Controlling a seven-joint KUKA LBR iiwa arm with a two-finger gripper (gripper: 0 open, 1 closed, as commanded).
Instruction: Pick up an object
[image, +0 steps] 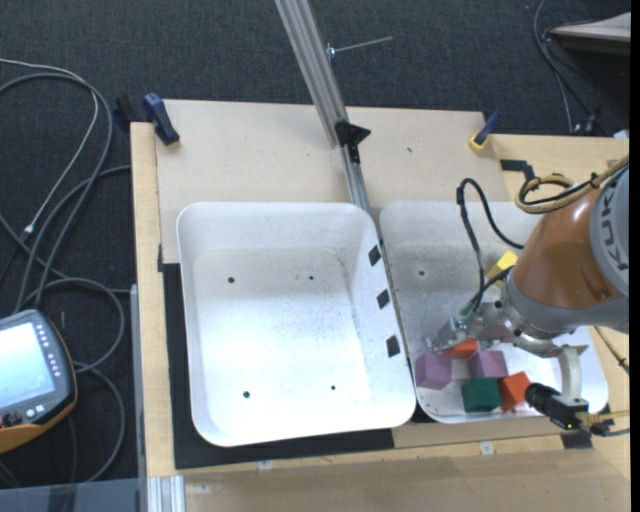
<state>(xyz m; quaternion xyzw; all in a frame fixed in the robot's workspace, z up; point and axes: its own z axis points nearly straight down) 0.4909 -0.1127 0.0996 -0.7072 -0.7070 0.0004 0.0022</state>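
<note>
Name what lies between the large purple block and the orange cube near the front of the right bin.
In the camera view, a green block sits between the purple block and the orange cube, with a smaller purple block just behind it.

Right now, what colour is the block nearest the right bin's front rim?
Dark green, seen in the camera view.

Two bins sit side by side on a bench (260, 140), the left bin (200, 260) touching the right bin (420, 240) along a shared edge. A metal rail (315, 75) slants down from the far side and ends just behind where the bins meet. Several blocks (470, 375) cluster in the near corner of the right bin, close together. The arm (575, 265) reaches in from the right, above them. Left of the bench, a handheld screen (25, 375) lies on the floor among cables (60, 170).
</note>
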